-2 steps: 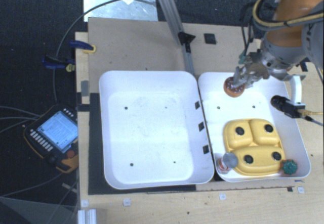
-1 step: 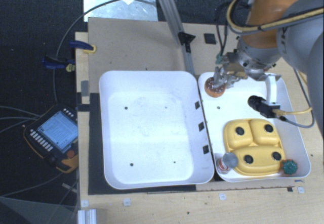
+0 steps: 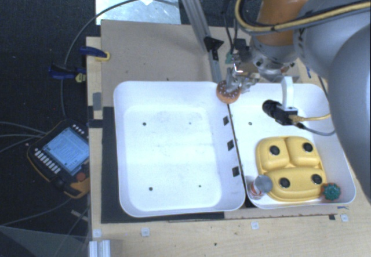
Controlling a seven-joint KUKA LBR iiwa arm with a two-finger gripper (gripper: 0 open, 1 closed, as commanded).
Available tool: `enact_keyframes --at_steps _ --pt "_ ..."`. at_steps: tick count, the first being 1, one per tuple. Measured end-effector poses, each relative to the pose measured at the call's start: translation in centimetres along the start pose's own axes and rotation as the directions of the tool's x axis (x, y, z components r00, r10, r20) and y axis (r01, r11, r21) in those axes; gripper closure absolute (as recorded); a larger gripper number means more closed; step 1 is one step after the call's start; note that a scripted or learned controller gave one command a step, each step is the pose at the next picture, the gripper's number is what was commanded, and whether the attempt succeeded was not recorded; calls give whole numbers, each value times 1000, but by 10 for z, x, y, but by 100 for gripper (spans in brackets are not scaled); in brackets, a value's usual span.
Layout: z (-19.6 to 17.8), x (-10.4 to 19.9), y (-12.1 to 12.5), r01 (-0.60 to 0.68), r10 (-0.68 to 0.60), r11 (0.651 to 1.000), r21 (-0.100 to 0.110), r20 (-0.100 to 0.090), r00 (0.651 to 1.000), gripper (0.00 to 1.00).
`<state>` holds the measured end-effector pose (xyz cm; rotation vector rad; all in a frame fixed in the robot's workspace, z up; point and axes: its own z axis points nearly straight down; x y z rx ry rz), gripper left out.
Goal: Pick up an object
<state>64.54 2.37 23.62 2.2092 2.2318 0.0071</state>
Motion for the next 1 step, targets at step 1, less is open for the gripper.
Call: enact_keyframes --at_steps 1 --pt "16 53 10 0 0 1000 2 0 1000 100"
